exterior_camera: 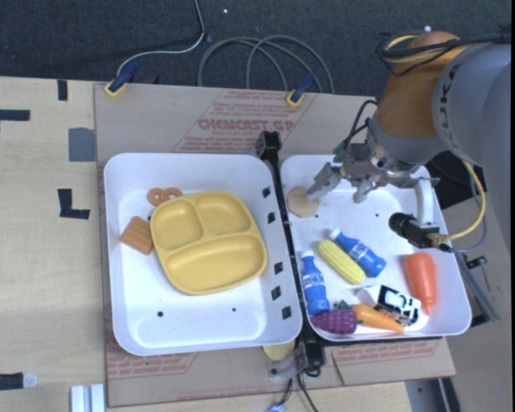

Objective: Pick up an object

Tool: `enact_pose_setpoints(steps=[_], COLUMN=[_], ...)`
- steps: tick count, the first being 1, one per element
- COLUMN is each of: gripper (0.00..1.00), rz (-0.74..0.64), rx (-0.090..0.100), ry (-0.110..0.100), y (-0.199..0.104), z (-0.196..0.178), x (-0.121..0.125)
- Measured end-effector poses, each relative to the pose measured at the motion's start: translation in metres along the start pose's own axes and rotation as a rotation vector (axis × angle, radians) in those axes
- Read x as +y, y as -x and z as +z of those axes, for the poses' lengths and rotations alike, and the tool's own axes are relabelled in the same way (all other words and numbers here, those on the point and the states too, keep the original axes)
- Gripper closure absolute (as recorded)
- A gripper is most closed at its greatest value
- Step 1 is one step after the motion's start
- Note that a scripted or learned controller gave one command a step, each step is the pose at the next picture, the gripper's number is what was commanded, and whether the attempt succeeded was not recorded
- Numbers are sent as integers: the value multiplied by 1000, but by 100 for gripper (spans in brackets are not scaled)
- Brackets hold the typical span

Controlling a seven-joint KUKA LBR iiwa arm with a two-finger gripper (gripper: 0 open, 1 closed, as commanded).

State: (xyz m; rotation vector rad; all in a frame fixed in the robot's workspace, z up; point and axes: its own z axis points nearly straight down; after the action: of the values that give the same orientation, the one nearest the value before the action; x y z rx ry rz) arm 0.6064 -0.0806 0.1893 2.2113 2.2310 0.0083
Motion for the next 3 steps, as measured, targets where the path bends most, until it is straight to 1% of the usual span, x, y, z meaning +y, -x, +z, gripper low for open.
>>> enact_pose_setpoints(steps=[1, 2, 3], gripper=[0, 100, 100], rz=[14, 10, 0], rx=[-1, -7, -3], ry=[-3, -3, 3], y=[44, 45, -26], z=[107, 95, 1], x=[-54, -52, -14])
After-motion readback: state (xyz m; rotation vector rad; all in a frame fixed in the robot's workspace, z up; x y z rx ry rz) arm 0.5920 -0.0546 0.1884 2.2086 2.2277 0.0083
